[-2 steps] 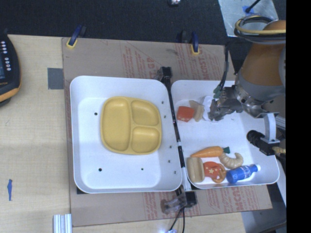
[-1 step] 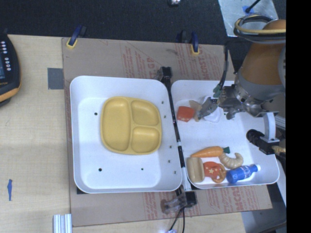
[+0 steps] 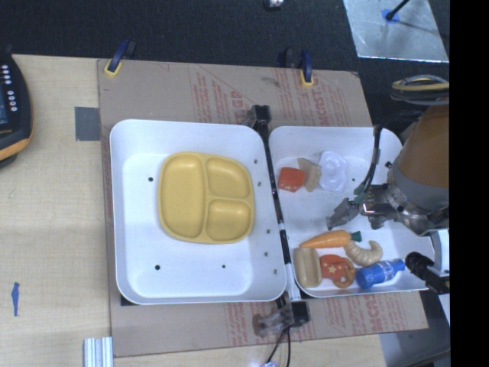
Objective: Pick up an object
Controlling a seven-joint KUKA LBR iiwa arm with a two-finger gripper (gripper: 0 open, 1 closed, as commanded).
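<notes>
1. 2 shallow white bins are sitting side by side on a sheet of cardboard [image 3: 229, 90] that is covering the bench.
2. The left bin [image 3: 134, 205] is holding 1 yellow divided plate [image 3: 206, 197], which is lying flat near that bin's middle, with 3 compartments facing up.
3. The arm [image 3: 424, 159] is reaching in over the right edge of the right bin [image 3: 306, 138], and its gripper [image 3: 344, 211] is hanging above the bin's middle, pointing toward the left.
4. The dark fingers are looking slightly spread with nothing between them, though they are small and blurred.
5. A red block [image 3: 291, 179] is lying near the right bin's left edge, with a tan piece [image 3: 312, 174] touching its right side.
6. A clear crumpled plastic item [image 3: 334, 170] is lying just beside the tan piece, toward the bin's far edge.
7. An orange carrot [image 3: 326, 240] is lying below the gripper, apart from it, near the bin's front half.
8. A curled beige piece [image 3: 365, 251] is lying just right of the carrot's tip.
9. Along the front edge, a tan slab [image 3: 307, 267], a red round item [image 3: 338, 270] and a blue bottle [image 3: 378, 274] are lying in a row, close together.
</notes>
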